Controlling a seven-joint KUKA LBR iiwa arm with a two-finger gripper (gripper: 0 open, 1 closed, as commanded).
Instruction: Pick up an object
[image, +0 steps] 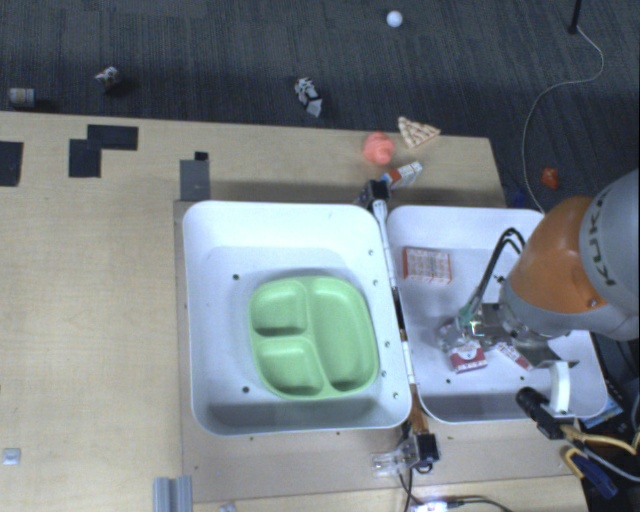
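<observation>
My gripper (470, 330) is low inside the right bin (585, 400), near its middle, with the grey and orange arm reaching in from the right. Just below its tip lies a small red and white object (466, 361), partly covered by the gripper, so contact cannot be judged. A flat red and white packet (427, 265) lies toward the far left of the same bin. The left bin (215, 300) holds a green divided plate (313, 335) lying flat at its centre.
Beyond the bins on the bench sit an orange ball (378, 148), a toy pizza slice (418, 131) and a small red-tipped tube (402, 176). The ridge between the two bins (395, 300) runs just left of the gripper. Cables lie at the front right.
</observation>
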